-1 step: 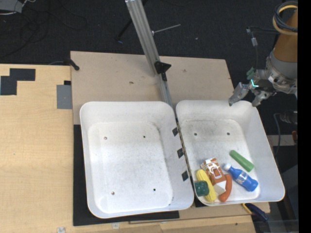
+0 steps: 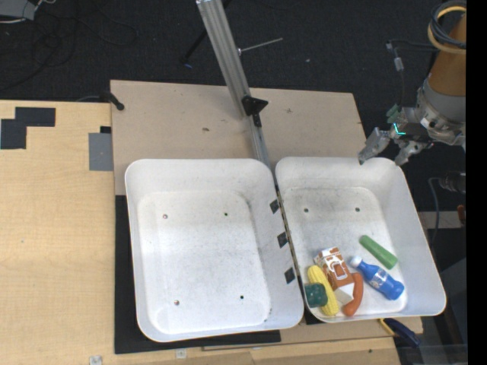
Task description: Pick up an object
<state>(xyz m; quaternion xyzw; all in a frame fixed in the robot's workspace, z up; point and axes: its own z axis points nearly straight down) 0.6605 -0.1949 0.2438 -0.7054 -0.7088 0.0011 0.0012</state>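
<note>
The gripper (image 2: 386, 144) hangs over the far right corner of the right bin (image 2: 335, 181), its two fingers spread apart with nothing between them, well apart from the objects it is meant to choose among.

Going left to right: the left bin (image 2: 198, 242) sits on the desk (image 2: 53, 226) and shows a bare, lightly scuffed floor. The right bin touches it along the middle edge, and all its contents crowd into the near right corner. There, a yellow corn cob (image 2: 323, 289) with a green end lies furthest left, a small white-and-orange carton (image 2: 333, 265) just beyond it, an orange carrot-like piece (image 2: 354, 295) bent beside the corn, a blue bottle (image 2: 378, 278) to the right, and a green cylinder (image 2: 378, 251) lying apart on the far side of the group.

These look like light, hollow plastic toys, stiff and probably rather slick, so none should be fragile. The green cylinder seems the easiest pick: it lies clear of its neighbours, and closing across its narrow middle should hold it. The blue bottle could be taken across its body, though it touches or nearly touches the carrot-like piece. The corn and carton are packed close, which may leave little room for the fingers.
</note>
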